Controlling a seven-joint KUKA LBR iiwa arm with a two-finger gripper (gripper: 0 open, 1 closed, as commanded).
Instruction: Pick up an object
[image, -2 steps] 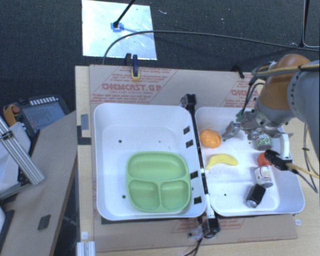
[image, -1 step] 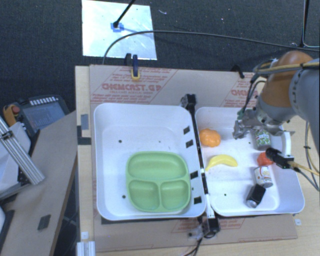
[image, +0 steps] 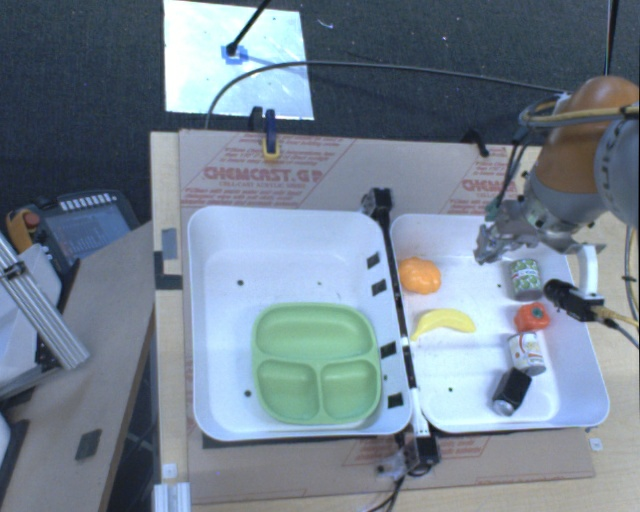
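We see the gripper (image: 487, 248) poised beside the green can (image: 524, 278), seemingly lining up; jaws' state unclear.

Robotics laboratory. A grey and orange robot arm (image: 585, 150) reaches in from the right over a desk (image: 120, 300) carrying two shallow white bins (image: 215, 260), clipped together and seated on a printed cardboard sheet (image: 300, 170). A control pendant with a screen (image: 85, 235) lies at far left beside aluminium framing (image: 40, 310). Loose cables (image: 400, 70) cross the dark carpeted floor (image: 80, 90) beyond.
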